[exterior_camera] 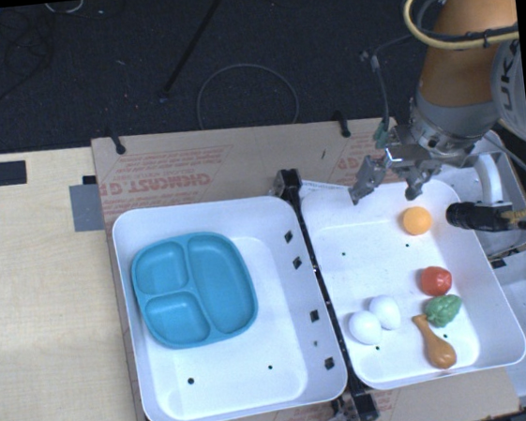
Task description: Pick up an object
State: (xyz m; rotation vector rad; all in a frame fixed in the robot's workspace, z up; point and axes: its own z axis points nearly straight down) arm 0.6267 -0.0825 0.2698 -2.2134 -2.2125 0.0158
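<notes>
1. Camera view: you have the left bin [171,395] holding a blue tray [194,289].
2. Right bin [379,239]: two eggs [375,319], a tomato [435,280], a green piece [442,309] and a tan gourd [435,344] cluster near the front right; an orange [417,220] sits apart, further back.
3. Gripper [393,179] hangs over the back edge, fingers apart, gripping nothing.

White bins [277,250] looked smooth, shiny plastic. Blue divided plate [194,288] was smooth plastic too. Brown board [238,160] under bins looked like dull cardboard. Orange ball [416,220] and red tomato [434,280] looked glossy.
</notes>
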